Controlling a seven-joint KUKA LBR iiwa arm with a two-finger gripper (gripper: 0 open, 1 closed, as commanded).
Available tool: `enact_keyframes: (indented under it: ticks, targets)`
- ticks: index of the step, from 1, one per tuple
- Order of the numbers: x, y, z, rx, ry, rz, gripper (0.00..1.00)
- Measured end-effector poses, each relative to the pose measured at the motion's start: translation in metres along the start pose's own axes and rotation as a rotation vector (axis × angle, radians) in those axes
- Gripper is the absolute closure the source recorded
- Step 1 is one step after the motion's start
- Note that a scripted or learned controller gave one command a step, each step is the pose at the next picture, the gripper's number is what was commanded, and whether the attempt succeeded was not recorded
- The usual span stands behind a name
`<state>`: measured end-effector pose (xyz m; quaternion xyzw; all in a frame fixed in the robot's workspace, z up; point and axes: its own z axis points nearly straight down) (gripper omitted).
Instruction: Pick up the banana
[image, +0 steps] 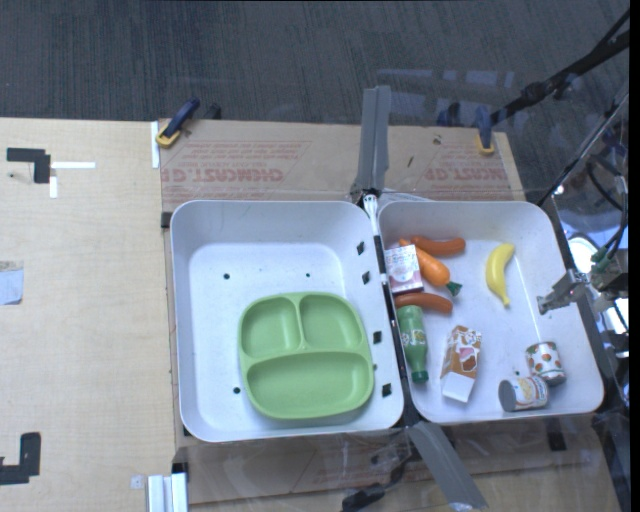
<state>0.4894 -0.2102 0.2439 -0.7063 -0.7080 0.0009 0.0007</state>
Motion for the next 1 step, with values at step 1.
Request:
enact_keyframes:
  ticks: [1]
  targets:
    - [0.0105,0.0607,0.1457,0.0,0.0,0.093,0.0]
